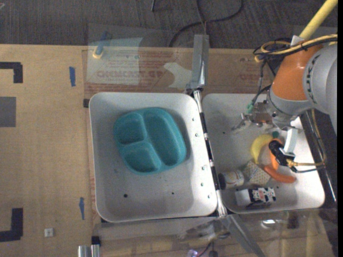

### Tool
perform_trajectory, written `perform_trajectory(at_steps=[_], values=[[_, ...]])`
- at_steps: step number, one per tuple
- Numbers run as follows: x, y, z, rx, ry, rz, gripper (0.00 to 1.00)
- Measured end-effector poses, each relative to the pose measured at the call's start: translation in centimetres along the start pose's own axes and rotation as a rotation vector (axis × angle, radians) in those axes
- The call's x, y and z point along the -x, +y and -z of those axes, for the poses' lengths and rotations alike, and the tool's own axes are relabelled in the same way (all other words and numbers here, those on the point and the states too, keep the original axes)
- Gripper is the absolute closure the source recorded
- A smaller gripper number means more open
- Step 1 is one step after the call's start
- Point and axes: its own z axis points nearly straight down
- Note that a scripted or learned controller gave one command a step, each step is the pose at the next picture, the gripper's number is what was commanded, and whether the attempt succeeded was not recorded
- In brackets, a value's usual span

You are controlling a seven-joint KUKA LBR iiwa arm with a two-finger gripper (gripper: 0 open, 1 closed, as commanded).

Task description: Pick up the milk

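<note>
The milk (pixel 256 195) is seen lying on its side in the right bin (pixel 225 108), close to the near wall and a little right of the bin's middle. The gripper (pixel 248 120) is held over the far part of the same bin, well apart from the milk, with nothing seen in it. Whether it is open or closed cannot be told. From this placing it is judged that the reach has not yet been made, and that the gripper must be brought toward the near wall before any descent.

The space just beyond the milk is crowded. A small jar (pixel 231 179) lies just to its far left, a tan waffle piece (pixel 253 171) sits just beyond it, and an orange carrot (pixel 280 176) lies to the far right. A yellow fruit (pixel 261 145) rests farther back. These could be knocked during the approach, and the near wall leaves little room on the other side.

The left bin (pixel 107 197) holds a teal plate (pixel 150 141), which is not concerned.
</note>
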Motion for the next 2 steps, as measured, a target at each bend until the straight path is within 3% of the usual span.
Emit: perform_trajectory(at_steps=[1, 2], values=[[6.1, 3.9, 20.6, -0.002, -0.001, -0.166, 0.0], [2.3, 4.3, 0.8, -0.003, -0.001, -0.335, 0.0]])
